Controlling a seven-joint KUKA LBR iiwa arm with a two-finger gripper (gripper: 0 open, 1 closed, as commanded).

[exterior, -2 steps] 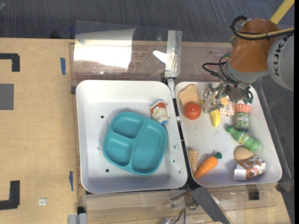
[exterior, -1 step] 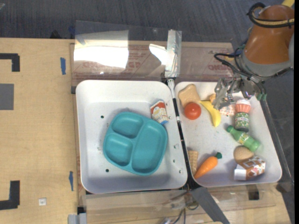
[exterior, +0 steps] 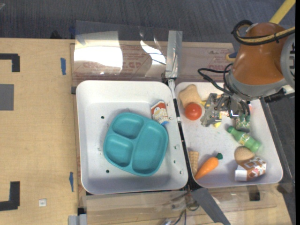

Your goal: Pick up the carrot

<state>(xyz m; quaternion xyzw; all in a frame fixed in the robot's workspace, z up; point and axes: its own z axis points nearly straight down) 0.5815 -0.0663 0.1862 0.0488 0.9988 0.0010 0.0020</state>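
The small orange plastic carrot with a green leafy top [exterior: 207, 166] lies in the right-hand shallow white bin [exterior: 276, 165], near that bin's front left corner, with its thin tip pointing toward the divider between the bins and its green top pointing up and to the right. A ribbed tan waffle-cone piece [exterior: 193, 159] lies just beside it on the left, against the bin wall.

The metal two-finger end effector [exterior: 219, 110] hangs over the upper middle of the same bin, below the arm's orange band. The carrot lies well apart from it, toward the front of the bin and slightly to the left. Nothing shows between its fingers; how wide they stand cannot be told from this view, as cables and metal parts crowd the tip.

A round red tomato [exterior: 192, 111] sits just to the left of the end effector, with a tan bread-like piece [exterior: 189, 95] behind it. To the right lie a green plastic bottle [exterior: 244, 138], a brown-and-tan rounded toy [exterior: 243, 154] and a small printed cup on its side [exterior: 251, 169].

In the left white bin [exterior: 89, 135] rest a teal three-compartment plate [exterior: 136, 143] and a small red-and-white carton [exterior: 160, 112] near the divider. Both bins stand on the light wooden counter [exterior: 35, 125].
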